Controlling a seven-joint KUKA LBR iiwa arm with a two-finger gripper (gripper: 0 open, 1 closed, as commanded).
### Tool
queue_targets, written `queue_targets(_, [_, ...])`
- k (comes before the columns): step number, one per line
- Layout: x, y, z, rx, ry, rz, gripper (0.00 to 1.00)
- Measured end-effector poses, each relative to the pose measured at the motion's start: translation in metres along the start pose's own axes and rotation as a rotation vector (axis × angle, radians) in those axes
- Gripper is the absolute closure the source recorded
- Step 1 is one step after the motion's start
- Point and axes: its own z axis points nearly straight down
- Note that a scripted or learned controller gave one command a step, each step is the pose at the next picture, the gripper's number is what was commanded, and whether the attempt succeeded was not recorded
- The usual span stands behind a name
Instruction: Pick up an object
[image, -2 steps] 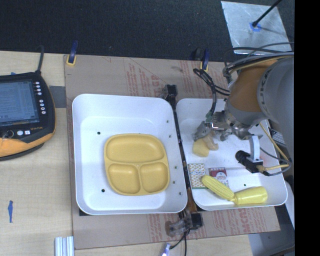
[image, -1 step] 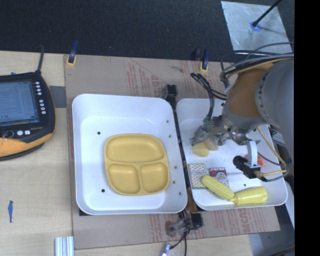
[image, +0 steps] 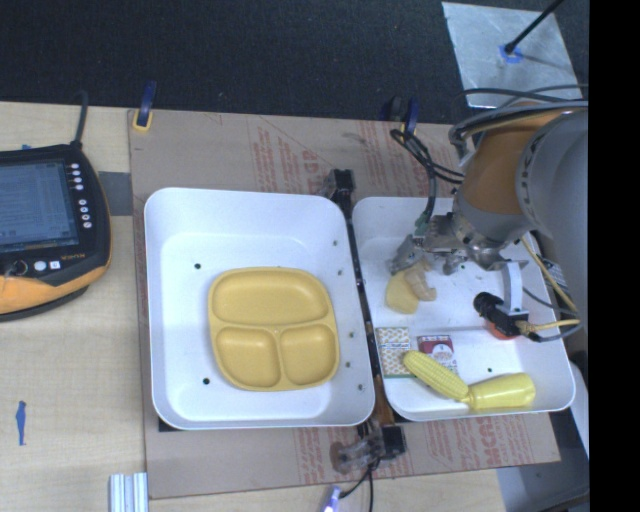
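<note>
While the arm (image: 520, 170) reaches in from your right over the right bin (image: 372, 225), you'll find the gripper (image: 418, 268) low near that bin's upper left, just above a pale yellow lump (image: 408, 292) lying on the bin floor; whether it grips anything, or how it is set, you cannot tell from this angle. Toward the bin's near edge lie a corn cob (image: 434, 374) touching a yellow handled piece (image: 503, 392) (the two overlap), with a small red-and-white card (image: 436, 347) just behind them. The left bin (image: 175, 225) holds a yellow divided plate (image: 272, 327). A tablet pendant (image: 45, 225) rests well apart on the bench.
</note>
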Motion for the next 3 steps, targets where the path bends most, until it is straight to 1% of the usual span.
queue_targets(1, [0.001, -0.004, 0.000, 0.003, 0.001, 0.001, 0.00])
queue_targets(2, [0.001, -0.014, 0.000, 0.003, -0.001, -0.001, 0.00])
queue_targets(3, [0.019, -0.035, 0.001, 0.003, -0.001, -0.002, 0.00])
